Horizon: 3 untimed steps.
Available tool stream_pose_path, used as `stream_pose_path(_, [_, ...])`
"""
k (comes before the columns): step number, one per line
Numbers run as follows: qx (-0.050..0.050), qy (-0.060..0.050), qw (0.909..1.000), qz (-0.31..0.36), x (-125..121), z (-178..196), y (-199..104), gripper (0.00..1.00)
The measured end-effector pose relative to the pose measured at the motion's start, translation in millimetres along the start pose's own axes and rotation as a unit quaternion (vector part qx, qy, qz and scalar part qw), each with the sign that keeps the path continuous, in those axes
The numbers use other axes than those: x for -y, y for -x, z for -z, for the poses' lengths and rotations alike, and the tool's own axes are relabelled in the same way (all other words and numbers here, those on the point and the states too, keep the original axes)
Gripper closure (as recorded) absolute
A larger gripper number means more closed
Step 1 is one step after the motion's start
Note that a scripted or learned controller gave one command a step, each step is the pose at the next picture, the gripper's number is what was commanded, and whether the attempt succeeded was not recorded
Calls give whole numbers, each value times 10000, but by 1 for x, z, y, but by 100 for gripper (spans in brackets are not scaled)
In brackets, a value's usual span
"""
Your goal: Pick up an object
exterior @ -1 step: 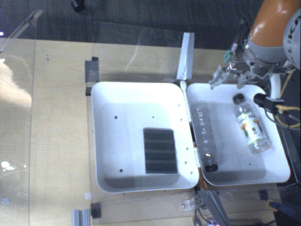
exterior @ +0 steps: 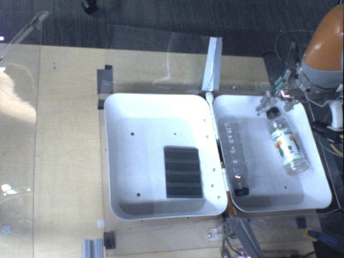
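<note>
Left bin: one flat black ribbed pad lies near its middle, a little toward the near wall, long side running away from the camera. It sits far from my claw, across the divider wall. Poor candidate from here.

Right bin: two bottles. The first is a clear bottle lying along the left wall, just beside the divider, dark cap at the near end, long axis nearly parallel to that wall. The wall would crowd one side of any grasp there, in my judgement.

The second is a clear bottle with a white and coloured label, lying in the right half of the bin, dark cap at the far end, body slanting toward the near right. It is well apart from the first bottle and has bare floor on both long sides.

My claw hangs over the far edge of the right bin, directly above the cap end of the labelled bottle. Nothing is between its fingers; whether they stand apart or together I cannot tell.

Key relation: the labelled bottle's body runs from under my claw toward the near right. I judge the next move needs a short shift along that axis toward the label, closing across the narrow width. Risk: a round bottle may roll.
</note>
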<state>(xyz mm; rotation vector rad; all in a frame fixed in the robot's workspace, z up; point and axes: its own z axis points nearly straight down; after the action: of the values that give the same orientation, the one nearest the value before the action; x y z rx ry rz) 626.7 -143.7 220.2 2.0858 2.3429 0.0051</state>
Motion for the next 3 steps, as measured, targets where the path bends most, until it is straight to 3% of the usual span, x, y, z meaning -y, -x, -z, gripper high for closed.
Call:
stream_pose_path(1, [1, -2, 9993, 369, 13, -51, 55, 0])
stream_pose_path(2, [7, 18, 9978, 662, -16, -133, 57, 0])
stream_pose_path(3, [14, 53, 9977, 673, -19, -121, 55, 100])
